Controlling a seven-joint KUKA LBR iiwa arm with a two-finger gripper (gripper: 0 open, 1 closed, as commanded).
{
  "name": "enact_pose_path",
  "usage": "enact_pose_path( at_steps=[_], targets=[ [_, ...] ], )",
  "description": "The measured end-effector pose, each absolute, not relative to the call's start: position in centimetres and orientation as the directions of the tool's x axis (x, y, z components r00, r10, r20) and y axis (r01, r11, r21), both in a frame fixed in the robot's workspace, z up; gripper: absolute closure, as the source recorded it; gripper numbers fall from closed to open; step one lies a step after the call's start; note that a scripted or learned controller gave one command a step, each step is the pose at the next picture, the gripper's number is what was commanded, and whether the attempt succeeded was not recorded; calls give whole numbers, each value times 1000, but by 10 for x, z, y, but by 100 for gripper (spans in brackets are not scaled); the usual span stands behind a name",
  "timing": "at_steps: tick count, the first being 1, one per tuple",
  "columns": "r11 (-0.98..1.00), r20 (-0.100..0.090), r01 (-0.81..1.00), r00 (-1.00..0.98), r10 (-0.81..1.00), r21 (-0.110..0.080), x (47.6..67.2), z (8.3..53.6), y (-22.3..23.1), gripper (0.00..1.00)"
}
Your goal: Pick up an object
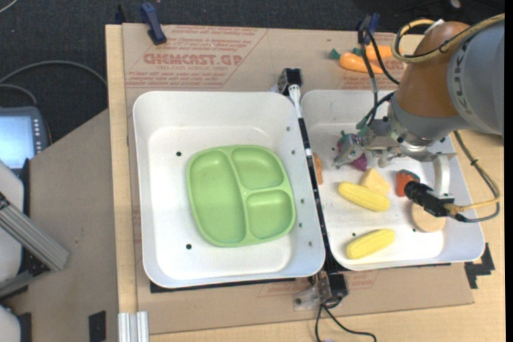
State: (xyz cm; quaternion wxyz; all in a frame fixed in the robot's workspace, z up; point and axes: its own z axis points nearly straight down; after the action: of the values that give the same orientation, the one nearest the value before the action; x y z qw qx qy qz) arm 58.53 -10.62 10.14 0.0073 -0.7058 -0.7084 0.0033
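crowding the right bin's far edge, claw state unclear.

It looked a robotics lab: clamps pinned a cardboard-topped bench, cables trailing beside its white bins.

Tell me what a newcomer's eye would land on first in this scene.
The light green divided plate stands out most, lying alone in the left bin. Next comes the grey arm with its orange band, reaching in from the right and hanging low over the right bin. Below it in that bin lie two yellow corn cobs, one near the middle and one toward the near edge.
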Motion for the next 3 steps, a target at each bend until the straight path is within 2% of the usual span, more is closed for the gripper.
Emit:
enact_pose_path(
  at_steps=[1,2,3],
  targets=[
    [-1,2,1000,1,1000,-6,568,83,-109,0],
    [3,-1,1000,-3,1000,4,602,85,-96,0],
    [0,-1,1000,0,1000,5,601,95,-96,100]
  ],
)
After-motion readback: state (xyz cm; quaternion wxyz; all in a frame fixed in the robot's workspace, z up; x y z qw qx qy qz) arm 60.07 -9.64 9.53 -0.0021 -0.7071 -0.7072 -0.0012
